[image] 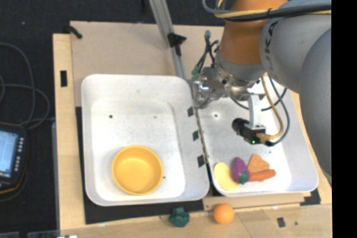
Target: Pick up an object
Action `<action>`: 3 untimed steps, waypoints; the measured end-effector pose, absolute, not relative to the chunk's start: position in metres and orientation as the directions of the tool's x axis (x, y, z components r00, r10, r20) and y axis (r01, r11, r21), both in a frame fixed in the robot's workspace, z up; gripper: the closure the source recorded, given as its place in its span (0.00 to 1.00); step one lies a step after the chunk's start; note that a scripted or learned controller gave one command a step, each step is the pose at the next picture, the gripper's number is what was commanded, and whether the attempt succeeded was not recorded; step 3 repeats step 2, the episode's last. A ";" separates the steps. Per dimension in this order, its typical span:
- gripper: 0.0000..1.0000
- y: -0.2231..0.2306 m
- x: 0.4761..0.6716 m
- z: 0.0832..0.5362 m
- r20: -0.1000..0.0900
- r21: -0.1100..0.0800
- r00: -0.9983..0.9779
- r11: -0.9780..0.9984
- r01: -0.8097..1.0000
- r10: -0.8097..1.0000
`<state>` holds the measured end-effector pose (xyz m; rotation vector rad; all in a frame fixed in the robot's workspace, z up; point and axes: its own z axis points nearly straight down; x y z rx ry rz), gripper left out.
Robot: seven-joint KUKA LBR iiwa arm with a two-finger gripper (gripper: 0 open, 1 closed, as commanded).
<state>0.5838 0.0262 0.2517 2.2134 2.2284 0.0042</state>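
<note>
We see small toy foods clustered in the right bin's (290, 175) near corner: carrot (262, 175), purple piece (239, 168), yellow piece (222, 174). We judge them light, stiff, smooth; grip the carrot across its middle. Pincer (202, 92) hangs above the divider; opening unreadable. Left bin (134, 103) holds a yellow bowl (137, 169); table (120, 50) is bare board.

Two white bins on a desk, arm reaching in from the right of the frame.

Left bin (100, 103): one yellow bowl (137, 169), upright, lower centre of the frame. Right bin (295, 170): yellow piece (222, 174), purple piece (239, 168), orange wedge (257, 163) and carrot (262, 175), clustered at its lower edge. Gripper (203, 92): at the bins' shared wall, centre of the frame, apart from the cluster. On the desk (122, 47) below the bins: green object (179, 217), orange ball (223, 213). Far left: handheld screen (10, 154), black cables (22, 92).
</note>
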 end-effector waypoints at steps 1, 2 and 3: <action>1.00 0.069 0.591 0.249 0.001 0.001 -0.006 0.006 1.000 1.000; 0.00 0.066 0.591 0.249 -0.002 0.000 -0.003 0.003 1.000 1.000; 0.00 0.066 0.591 0.249 -0.002 0.000 -0.003 0.003 1.000 1.000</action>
